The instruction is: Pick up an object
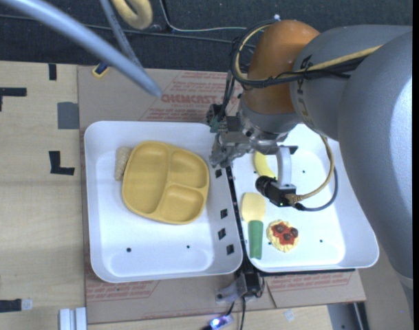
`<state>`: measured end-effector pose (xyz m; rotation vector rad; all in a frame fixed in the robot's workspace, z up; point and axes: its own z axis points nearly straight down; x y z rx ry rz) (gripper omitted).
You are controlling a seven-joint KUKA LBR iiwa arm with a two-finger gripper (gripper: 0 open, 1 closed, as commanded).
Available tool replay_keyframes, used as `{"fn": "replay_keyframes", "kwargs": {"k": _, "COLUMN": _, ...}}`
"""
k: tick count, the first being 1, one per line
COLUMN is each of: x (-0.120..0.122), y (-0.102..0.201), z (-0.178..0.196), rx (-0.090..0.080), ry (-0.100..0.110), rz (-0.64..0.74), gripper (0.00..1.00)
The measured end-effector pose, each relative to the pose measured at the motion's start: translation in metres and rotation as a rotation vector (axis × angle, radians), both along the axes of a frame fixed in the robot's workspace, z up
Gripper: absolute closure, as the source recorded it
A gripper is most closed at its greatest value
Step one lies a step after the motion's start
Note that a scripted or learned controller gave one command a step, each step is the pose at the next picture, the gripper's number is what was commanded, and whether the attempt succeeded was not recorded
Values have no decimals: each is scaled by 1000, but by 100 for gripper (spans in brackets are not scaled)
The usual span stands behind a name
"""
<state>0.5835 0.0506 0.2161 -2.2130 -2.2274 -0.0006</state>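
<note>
Lower right, right bin (360, 253): toy pizza (283, 236) just beside a yellow-and-green toy vegetable (254, 222), which lies along the bin's left wall.
Centre left, left bin (154, 253): yellow divided plate (166, 182), with a tan spongy piece (121, 162) touching its left edge.
Upper centre, tool (223, 153): above the wall between the bins; apart or together, cannot tell.
Right of tool: small yellow piece (264, 163), partly hidden.

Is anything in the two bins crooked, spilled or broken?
Nothing looks spilled or broken. One small oddity: in the left bin, a beige spongy piece sits against the left edge of the yellow plate, partly hidden by it, so the plate may rest unevenly.
</note>
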Motion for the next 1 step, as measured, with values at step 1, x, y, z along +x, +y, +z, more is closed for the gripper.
{"fn": "replay_keyframes", "kwargs": {"k": 1, "x": -10, "y": 49, "z": 11, "rx": 0, "ry": 0, "rz": 1, "gripper": 100}}
